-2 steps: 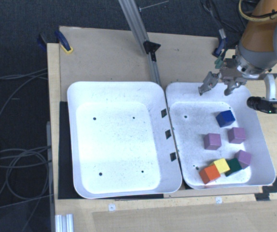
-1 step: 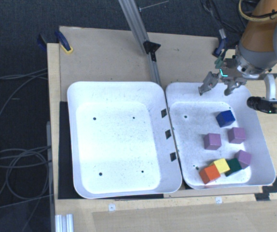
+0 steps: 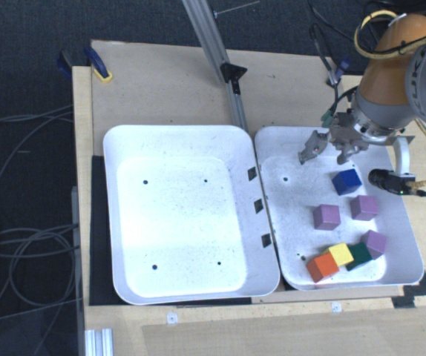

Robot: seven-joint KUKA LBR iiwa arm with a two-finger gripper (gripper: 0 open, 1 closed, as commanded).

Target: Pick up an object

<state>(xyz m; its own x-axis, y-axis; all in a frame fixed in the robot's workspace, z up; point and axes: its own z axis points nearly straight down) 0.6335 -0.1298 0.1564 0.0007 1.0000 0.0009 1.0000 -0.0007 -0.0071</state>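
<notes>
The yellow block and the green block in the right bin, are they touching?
Touching. The camera view shows the yellow block pressed right against the green block, with no white bin floor showing between them.

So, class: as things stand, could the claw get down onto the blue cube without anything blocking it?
Probably yes. The claw hangs just up and left of the blue cube, which stands apart from the purple cubes, with bare bin floor beside it.

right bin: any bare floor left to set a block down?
Yes: right bin is bare along its left wall, from below the gripper down to the orange block. Crowded right: blue block, purple blocks, front-corner cluster.
</notes>
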